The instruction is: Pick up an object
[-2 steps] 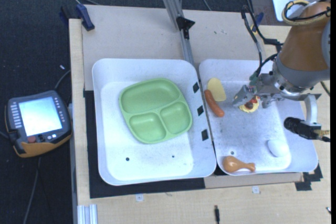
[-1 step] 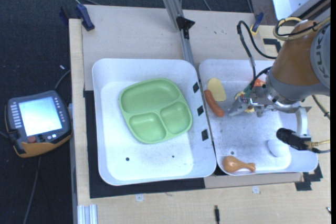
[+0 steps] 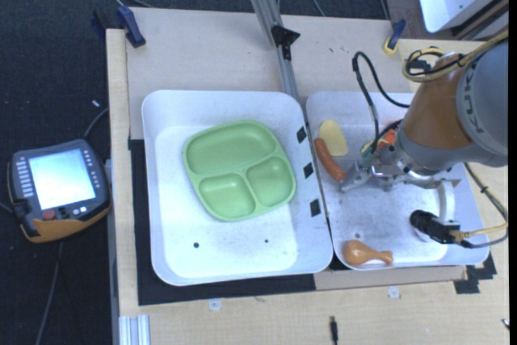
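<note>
In the right bin [image 3: 388, 242] an orange-red sausage [image 3: 329, 160] lies along the left wall. A pale yellow piece [image 3: 333, 137] touches its upper end. A tan drumstick-shaped toy [image 3: 366, 254] rests near the bin's front edge. My gripper [image 3: 353, 179] is low over the bin floor, just right of the sausage's lower end, and nothing shows in its grasp. The grey wrist and orange band [image 3: 436, 113] hide the bin's right half.
The left bin [image 3: 234, 254] holds a green divided plate [image 3: 239, 170]. A metal post [image 3: 279, 52] slants between the bins at the back. Cables [image 3: 367, 93] loop over the right bin's rear, and a black connector [image 3: 432, 226] hangs by the front right.
</note>
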Controlling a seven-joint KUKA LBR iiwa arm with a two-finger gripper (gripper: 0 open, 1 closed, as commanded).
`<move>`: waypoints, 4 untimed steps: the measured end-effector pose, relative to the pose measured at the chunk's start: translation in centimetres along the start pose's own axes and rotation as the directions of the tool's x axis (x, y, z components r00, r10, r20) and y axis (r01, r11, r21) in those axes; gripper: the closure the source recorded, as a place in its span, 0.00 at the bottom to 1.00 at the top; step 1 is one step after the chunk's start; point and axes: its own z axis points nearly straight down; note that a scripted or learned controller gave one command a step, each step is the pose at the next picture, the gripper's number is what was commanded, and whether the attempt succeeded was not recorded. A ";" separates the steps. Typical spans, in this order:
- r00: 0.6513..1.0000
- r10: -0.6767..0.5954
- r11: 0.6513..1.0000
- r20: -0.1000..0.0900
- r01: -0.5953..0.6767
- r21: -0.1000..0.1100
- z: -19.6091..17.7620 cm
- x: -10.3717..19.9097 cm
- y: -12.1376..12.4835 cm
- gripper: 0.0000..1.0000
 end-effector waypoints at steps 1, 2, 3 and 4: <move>1.000 0.001 1.000 0.002 -0.001 -0.006 -1.4 -0.1 0.1 1.00; 1.000 -0.001 1.000 0.004 0.001 -0.012 -7.8 -0.3 0.3 1.00; 1.000 -0.002 1.000 0.004 0.002 -0.011 -12.5 -0.3 0.5 1.00; 1.000 -0.008 1.000 0.001 0.008 -0.008 -13.8 5.3 2.1 1.00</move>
